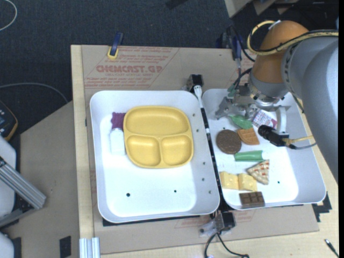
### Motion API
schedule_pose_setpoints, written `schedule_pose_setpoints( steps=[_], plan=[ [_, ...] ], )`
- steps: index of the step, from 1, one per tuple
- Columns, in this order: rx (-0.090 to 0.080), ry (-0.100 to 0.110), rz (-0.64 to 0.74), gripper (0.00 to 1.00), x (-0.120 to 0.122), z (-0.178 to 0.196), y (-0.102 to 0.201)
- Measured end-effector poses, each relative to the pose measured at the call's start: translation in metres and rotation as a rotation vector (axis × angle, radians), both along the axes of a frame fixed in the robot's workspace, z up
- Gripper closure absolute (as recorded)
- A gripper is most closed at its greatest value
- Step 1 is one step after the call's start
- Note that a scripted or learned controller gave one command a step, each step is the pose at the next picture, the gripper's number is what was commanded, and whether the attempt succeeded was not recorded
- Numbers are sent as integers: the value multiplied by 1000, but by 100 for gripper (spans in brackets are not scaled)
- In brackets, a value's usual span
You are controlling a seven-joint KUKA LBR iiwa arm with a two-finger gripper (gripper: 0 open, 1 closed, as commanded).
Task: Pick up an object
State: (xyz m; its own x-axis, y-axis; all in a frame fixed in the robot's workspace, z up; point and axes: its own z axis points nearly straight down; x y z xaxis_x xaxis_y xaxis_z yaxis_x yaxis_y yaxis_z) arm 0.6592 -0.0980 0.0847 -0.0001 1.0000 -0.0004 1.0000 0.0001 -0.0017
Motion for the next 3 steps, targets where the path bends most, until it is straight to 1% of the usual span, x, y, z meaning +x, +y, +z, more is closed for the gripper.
schedule_pose_setpoints(
  steps=[1, 2, 3],
  plan=[
    [0, -3, 0, 100, 1, 12, 0],
    [-2, -11, -1, 100, 6, 74, -7],
    [-2, -10, 1, 100, 14, 132, -14]
  ],
)
